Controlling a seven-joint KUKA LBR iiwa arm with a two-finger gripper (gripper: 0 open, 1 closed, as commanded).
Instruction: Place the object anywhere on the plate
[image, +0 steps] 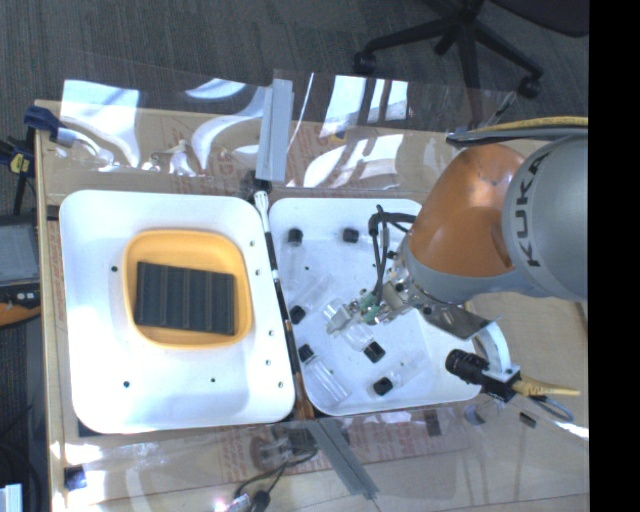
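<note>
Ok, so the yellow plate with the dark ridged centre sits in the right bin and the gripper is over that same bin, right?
Not quite. The camera view shows the yellow plate in the left bin; the gripper is over the right bin, not the plate's bin.

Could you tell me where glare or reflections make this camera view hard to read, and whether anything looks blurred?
In the camera view, bright reflections streak the clear panel behind the bins; the right bin is washed out, so the gripper reads soft against it; the yellow plate in the left bin stays sharp.
</note>
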